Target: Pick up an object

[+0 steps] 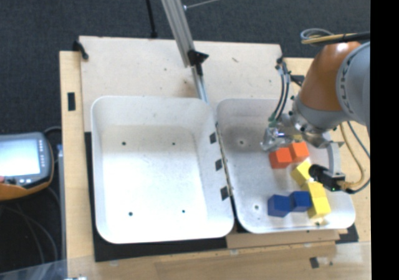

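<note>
While your gripper [274, 138] hangs over the right bin [249, 148], I cannot tell its state. That bin holds an orange block [288, 155], yellow blocks [315, 194] and blue blocks [288, 203].

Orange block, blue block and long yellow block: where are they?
Orange block [285, 156], camera view, on its top face.
Blue block [288, 203], camera view, on its top middle.
Long yellow block [312, 189], camera view, midway along its length.

White bins: two, left bin [106, 166] and right bin [246, 166]
Orange blocks [285, 156]: one
Yellow blocks [318, 201]: one, perhaps several joined
Blue blocks [288, 203]: one, possibly two
</note>
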Robot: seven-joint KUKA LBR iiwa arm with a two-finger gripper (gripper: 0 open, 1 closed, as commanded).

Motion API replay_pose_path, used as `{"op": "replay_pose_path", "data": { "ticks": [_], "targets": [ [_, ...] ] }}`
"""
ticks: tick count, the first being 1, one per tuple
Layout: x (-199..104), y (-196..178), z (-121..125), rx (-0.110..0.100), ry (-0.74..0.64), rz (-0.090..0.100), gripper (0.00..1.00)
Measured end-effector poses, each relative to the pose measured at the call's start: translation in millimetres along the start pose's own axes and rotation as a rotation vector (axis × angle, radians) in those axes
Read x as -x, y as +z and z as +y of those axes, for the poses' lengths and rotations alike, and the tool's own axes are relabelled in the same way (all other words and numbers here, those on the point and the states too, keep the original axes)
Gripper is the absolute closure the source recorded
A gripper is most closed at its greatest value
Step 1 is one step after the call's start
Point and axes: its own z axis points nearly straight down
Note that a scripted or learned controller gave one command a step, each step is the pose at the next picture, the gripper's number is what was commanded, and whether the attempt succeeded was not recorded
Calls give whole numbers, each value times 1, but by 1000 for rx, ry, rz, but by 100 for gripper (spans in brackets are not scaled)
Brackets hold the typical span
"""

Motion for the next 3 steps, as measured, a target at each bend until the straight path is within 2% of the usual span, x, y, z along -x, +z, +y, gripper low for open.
{"op": "replay_pose_path", "data": {
  "ticks": [1,2,3],
  "targets": [
    [2,1,-1,-2,4,0,0],
    [60,16,-25,-4,11,-5,0],
    [65,36,-32,1,3,-2,0]
  ]
}}
